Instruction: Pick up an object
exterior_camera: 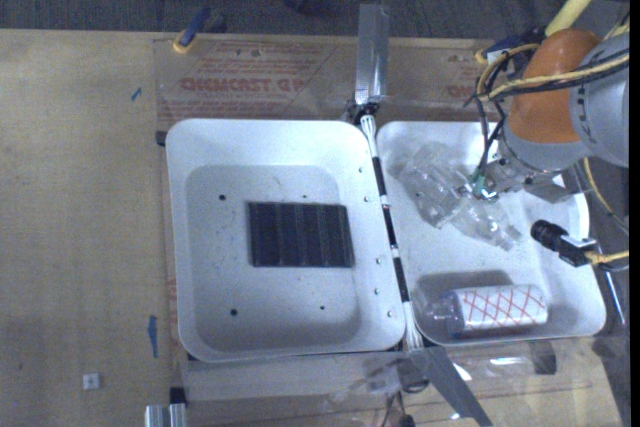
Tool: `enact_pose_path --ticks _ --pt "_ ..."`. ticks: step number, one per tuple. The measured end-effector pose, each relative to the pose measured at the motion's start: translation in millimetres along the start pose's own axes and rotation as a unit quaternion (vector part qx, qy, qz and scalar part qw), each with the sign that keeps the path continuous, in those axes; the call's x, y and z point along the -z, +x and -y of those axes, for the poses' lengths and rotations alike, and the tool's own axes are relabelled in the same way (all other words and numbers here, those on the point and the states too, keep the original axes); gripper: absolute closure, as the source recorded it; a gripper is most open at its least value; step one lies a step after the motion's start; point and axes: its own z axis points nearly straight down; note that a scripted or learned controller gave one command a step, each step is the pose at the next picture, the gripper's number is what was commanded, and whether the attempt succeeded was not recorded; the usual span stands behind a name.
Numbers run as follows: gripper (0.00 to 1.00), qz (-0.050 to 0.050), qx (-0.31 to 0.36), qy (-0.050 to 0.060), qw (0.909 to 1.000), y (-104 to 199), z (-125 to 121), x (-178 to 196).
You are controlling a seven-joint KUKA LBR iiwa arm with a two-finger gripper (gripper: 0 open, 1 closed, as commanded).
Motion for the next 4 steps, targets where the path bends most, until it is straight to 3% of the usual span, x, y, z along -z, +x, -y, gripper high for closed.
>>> enact_pose_path --ticks 1,2,3,4 --pt "0.0 -0.002 0.023 0.009 0.9997 10.4 -10.1 -4.0" --pt "0.0 -0.015 0.102 0.032 0.9941 -1.4 -31.9 -6.3" --pt "0.0 0.002 -0.022 -0.022 0.9995 -30.0 -4.3 33.6" --pt "0.0 0.014 0.002 -0.034 0.9993 -27.3 -3.8 18.1"
